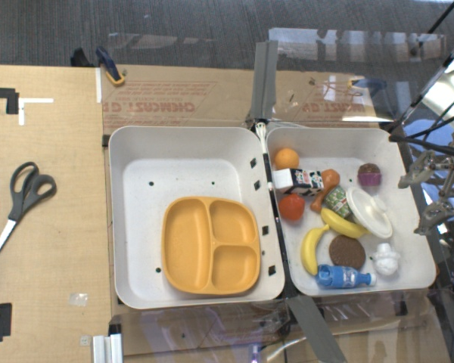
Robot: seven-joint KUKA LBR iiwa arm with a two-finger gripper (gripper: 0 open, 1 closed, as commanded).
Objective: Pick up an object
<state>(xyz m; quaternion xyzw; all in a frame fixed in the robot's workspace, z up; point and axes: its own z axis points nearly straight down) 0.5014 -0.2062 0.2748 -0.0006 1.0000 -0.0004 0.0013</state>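
The jaws (427,195) hang at the right bin's (408,274) far right edge, blurred against clutter; whether they are apart or together I cannot tell. The nearest candidate, a white lid (369,212), lies just to their left; 2 bananas (327,237) run slantwise beyond it; a blue bottle (344,277) lies along the front wall.

scissors (21,195) blade tips run off the left edge — the green packet (337,201) lies half hidden under the white lid (368,212).
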